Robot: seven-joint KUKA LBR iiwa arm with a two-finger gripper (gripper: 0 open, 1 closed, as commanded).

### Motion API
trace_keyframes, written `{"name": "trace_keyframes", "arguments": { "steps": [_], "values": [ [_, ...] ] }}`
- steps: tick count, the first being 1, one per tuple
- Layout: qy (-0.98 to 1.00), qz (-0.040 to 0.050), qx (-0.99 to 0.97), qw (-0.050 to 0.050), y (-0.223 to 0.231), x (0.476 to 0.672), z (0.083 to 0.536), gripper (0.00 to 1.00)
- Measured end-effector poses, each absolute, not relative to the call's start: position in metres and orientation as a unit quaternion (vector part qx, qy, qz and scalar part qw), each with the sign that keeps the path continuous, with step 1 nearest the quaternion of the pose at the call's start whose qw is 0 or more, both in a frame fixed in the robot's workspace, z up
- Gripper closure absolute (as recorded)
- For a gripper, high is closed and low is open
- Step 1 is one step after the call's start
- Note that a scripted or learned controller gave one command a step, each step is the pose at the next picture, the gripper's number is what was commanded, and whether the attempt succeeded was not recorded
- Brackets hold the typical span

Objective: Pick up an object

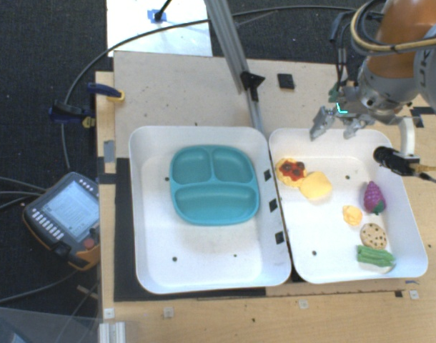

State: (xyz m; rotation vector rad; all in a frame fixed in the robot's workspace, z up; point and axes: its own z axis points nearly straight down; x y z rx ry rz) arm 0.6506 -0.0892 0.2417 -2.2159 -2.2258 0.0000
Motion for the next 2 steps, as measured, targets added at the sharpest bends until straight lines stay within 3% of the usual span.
{"name": "trace_keyframes", "arguments": {
  "steps": [1,2],
  "values": [
    [-0.709,-0.0008,-0.705,-0.001,-0.089,0.651,0.243,0.00],
    [-0.708,0.0006,-0.707,0.000,-0.090,0.643,0.197,0.00]
  ]
}}
